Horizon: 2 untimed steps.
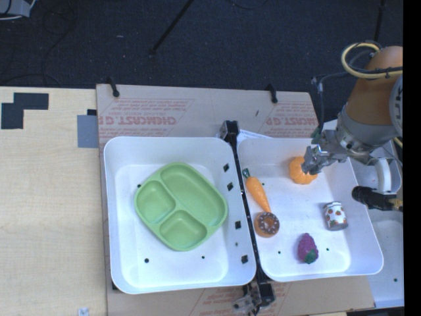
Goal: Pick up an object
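Observation:
My gripper (313, 161) hangs over the back of the right bin (355, 259), right above an orange fruit (300, 173) and partly covering it. Whether it touches the fruit cannot be told. In the same bin lie a toy carrot (256, 194), a chocolate donut (267, 224), a purple grape bunch (307, 248) and a small white jar with a printed label (335, 216).
The left bin (125, 268) bears a green divided plate (180, 205). A black divider with clips (240, 203) runs between the bins. Cardboard lies under both bins, and a pale wooden bench top (46, 209) extends to the left.

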### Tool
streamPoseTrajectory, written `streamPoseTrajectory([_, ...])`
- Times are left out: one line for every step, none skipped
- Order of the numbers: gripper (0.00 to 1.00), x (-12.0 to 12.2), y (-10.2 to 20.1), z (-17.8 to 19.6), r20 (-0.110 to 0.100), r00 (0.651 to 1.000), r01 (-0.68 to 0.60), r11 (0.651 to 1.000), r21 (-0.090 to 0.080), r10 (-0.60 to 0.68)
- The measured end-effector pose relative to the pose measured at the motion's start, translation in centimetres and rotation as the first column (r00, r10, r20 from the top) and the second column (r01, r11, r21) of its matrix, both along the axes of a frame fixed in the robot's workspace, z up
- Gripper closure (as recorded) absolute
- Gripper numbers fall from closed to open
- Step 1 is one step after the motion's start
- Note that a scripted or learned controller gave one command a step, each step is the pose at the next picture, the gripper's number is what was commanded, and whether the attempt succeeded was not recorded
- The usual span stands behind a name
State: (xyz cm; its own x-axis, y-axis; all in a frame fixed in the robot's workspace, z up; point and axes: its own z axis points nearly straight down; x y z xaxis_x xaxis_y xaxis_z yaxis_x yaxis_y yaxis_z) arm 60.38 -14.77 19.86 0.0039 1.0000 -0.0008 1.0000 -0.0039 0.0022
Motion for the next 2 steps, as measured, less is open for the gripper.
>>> streamPoseTrajectory([1.0,0.1,-0.1,5.3,0.001,1.0,-0.005,1.0,0.0,0.005])
streamPoseTrajectory([1.0,-0.6,5.4,5.8,-0.005,1.0,-0.008,1.0,0.004,0.008])
